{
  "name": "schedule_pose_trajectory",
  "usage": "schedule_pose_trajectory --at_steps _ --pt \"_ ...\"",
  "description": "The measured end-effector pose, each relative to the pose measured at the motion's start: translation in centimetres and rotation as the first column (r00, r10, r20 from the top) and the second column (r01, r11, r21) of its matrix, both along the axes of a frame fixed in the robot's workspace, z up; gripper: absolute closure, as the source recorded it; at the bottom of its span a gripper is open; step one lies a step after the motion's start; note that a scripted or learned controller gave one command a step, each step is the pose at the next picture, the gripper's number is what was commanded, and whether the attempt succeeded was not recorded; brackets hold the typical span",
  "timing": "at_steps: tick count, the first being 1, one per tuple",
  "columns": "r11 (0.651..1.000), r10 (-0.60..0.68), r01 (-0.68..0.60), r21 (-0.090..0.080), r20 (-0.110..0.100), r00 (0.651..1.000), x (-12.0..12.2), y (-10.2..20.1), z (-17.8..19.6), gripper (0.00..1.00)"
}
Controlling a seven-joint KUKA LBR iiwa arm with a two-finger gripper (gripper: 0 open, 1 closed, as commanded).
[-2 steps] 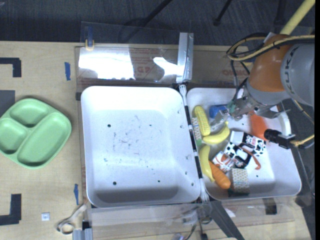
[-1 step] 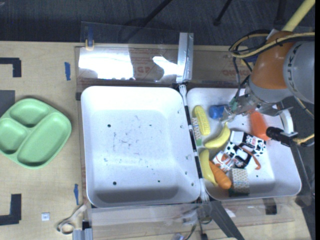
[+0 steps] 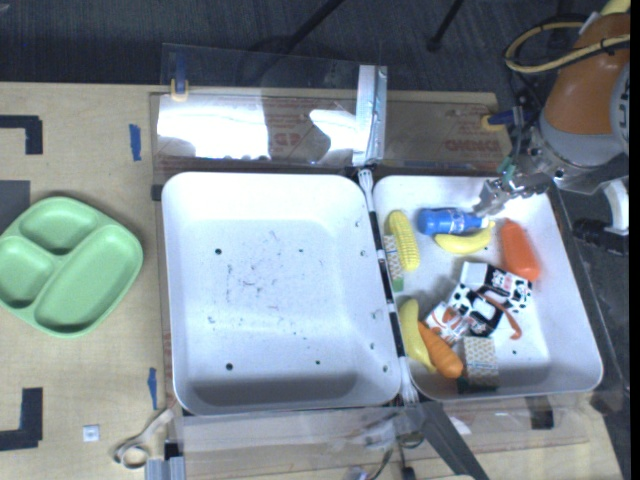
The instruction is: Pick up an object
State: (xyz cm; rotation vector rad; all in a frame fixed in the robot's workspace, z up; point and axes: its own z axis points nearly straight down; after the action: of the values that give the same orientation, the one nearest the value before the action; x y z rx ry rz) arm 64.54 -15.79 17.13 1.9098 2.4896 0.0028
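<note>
Gripper (image 3: pixel 497 194): set at the upper right corner of the right bin (image 3: pixel 578 353), tips low over the bin floor just right of the blue bottle (image 3: pixel 442 220). Whether the jaws are parted or closed cannot be told; nothing is seen between them.

Arm (image 3: pixel 585 98): grey with orange band, entering from the right, yellow cable looped above it.

Right bin, contents:
- 1 blue bottle, lying on its side, touching a yellow banana (image 3: pixel 463 242) below it.
- 1 corn cob (image 3: pixel 402 239), along the left wall.
- 1 orange pepper-like piece (image 3: pixel 519 251), near the right wall.
- 1 black-and-white patterned item (image 3: pixel 483 306) with red marks, centre.
- 1 carrot (image 3: pixel 440 349), beside a second banana (image 3: pixel 410 330) at the left wall.
- 1 small woven-patterned block (image 3: pixel 480 354), touching the carrot.

Left bin (image 3: pixel 190 228): white, floor scuffed with faint marks.

Surface: pale wooden bench (image 3: pixel 75 138) with black corner markings and blue tape tabs. 1 green divided plate (image 3: pixel 65 265), 3 compartments, lies well left of the bins. A clear glossy panel (image 3: pixel 270 118) stands behind the left bin.

Room: dark floor (image 3: pixel 120 13) beyond the bench, with thin black stand legs crossing it.
</note>
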Motion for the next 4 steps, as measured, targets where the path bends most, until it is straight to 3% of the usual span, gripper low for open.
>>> schedule_pose_trajectory --at_steps 1,2,3,4 --pt "1.0 0.0 0.0 0.0 -0.001 1.0 0.0 0.0 0.0 0.0" --pt "0.998 0.056 -0.056 -0.001 0.002 0.998 0.8 1.7 -7.5 0.0" --pt "0.996 -0.094 0.094 -0.008 -0.011 0.996 0.9 4.6 -8.5 0.0" --pt "0.996 -0.093 0.092 -0.003 -0.018 0.996 0.8 4.9 -7.6 1.0"
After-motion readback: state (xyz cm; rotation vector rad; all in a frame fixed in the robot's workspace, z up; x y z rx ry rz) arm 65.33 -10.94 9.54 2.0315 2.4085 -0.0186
